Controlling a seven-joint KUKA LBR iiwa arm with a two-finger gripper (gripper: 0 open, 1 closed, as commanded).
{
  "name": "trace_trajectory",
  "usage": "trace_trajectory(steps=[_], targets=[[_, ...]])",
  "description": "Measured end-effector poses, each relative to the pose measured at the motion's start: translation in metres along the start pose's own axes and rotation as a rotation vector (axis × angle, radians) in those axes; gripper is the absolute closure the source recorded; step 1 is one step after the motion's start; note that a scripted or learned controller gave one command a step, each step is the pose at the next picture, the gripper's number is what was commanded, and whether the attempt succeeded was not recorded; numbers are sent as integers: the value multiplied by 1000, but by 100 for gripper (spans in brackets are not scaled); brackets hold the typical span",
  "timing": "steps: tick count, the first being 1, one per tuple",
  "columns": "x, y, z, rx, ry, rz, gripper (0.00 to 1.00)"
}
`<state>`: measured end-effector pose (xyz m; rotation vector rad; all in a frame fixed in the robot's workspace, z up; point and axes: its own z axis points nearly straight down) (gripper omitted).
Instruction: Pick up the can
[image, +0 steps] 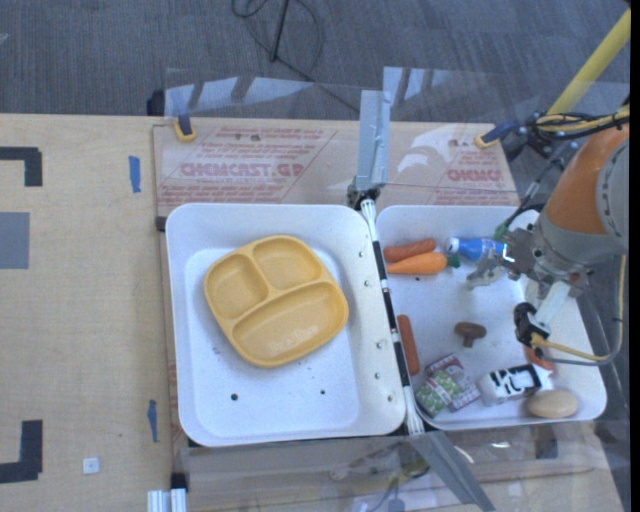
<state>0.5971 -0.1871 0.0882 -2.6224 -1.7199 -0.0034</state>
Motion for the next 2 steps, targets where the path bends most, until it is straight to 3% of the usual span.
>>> trace_trajectory(steps=[1, 2], targets=[[0, 1, -10, -2, -3, -3, 100], [59, 5, -127, -4, -5, 228, 100]])
